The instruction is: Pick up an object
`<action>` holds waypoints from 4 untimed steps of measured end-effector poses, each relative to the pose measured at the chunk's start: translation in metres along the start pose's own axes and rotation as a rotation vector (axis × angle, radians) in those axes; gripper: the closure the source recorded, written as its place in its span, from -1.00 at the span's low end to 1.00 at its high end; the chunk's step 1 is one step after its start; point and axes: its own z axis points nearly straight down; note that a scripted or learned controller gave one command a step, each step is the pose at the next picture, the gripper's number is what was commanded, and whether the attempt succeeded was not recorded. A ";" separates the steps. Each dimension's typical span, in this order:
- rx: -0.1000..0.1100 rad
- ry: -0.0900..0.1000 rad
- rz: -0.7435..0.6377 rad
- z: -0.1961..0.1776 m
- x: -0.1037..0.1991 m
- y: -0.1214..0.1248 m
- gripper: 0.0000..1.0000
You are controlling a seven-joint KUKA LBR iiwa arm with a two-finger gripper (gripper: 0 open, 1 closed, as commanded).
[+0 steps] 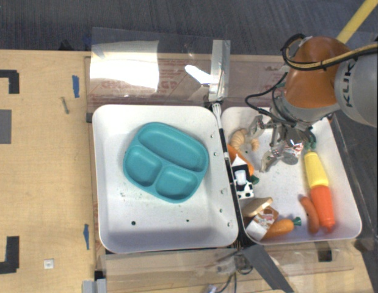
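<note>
Two shallow white bins side by side on the bench. In the left bin (109,218), a teal divided plate (166,161), lying flat near the middle, tilted on a diagonal. Above the bins, a clear plastic sheet (152,72) with glare on it.

Taking the right bin (350,224) as the landmark: gripper (280,151) hanging over its upper middle, below the orange wrist band (311,72), reached in from the bin's upper right. Metal fingers (273,157) pointing down toward the bin floor, apparently a little apart, though glare and clutter around the tips make that hard to judge; cannot tell for certain. Nothing seen pinched between them.

Toward the bin's right wall, a yellow and orange toy (319,188), long and upright in the view, yellow end nearest the gripper, lying just right of and below the fingertips, not between them. Beside its lower end, a small red-orange piece (310,215). Against the bin's left wall, a tan croissant-like toy (237,139), left of the fingers and apart from them. Below that, along the same wall, a black and white toy (242,182). In the bin's lower left corner, a brown and white piece (257,207), with a small carrot (280,227) just beside it.
</note>
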 end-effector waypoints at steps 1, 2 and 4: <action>0.004 -0.029 0.000 -0.012 -0.007 0.002 1.00; -0.004 -0.027 -0.123 -0.129 -0.047 0.073 1.00; -0.005 -0.011 -0.714 -0.138 -0.023 -0.012 1.00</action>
